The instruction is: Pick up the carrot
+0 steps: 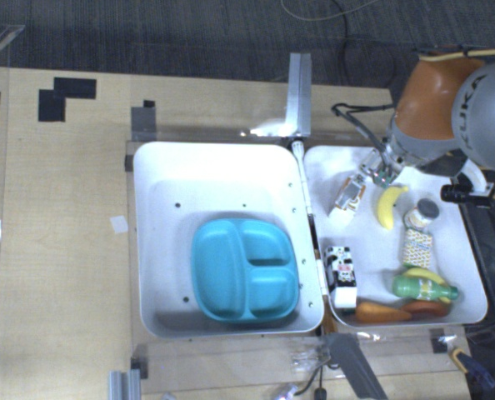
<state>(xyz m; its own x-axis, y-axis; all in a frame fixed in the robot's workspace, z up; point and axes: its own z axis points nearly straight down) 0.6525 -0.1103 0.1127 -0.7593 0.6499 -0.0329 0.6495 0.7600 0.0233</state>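
Observation:
The carrot (382, 311) is orange and lies flat along the front wall of the right bin (472, 261), its darker reddish end pointing right. My gripper (345, 200) hangs over the bin's back left part, well behind the carrot and apart from it. It is open, with nothing between its fingers, and a small white object lies just below its tips.
In the right bin, a black-and-white carton (341, 275) touches the carrot's left end and a green bottle (422, 287) lies just behind it. A banana (386, 207), a dark-lidded jar (422, 213) and a patterned pouch (416, 247) sit farther back. The left bin (160, 223) holds a blue divided plate (246, 269).

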